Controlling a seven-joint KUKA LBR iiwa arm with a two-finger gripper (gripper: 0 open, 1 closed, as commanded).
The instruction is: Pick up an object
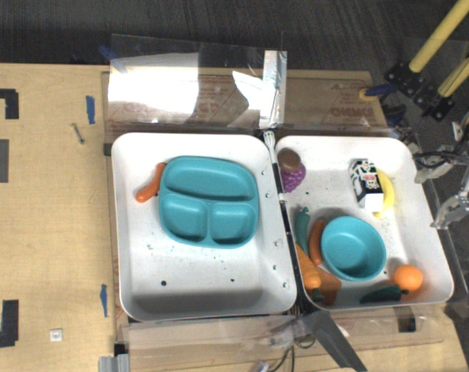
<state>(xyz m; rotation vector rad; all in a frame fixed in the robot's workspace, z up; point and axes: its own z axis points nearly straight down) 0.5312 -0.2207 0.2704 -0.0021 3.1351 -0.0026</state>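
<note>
Orange ball [408,277] and a green piece [381,294] sit at the near rim of the right bin [428,231]. Also in that bin: a teal bowl [354,247], a carrot [309,270] touching the bowl's left, a banana [386,193] beside a black-white carton [363,181], and a purple item [293,174] at the far-left corner. The left bin [133,270] has a teal plate [209,201] with an orange piece [149,185] at its left edge. Task looks unstarted: everything rests in the bins, nothing lifted, so the whole pick is left. Arm pose and whether the gripper is released or clenched: cannot tell. Grey hardware [453,208] at the right edge, unclear what.
</note>
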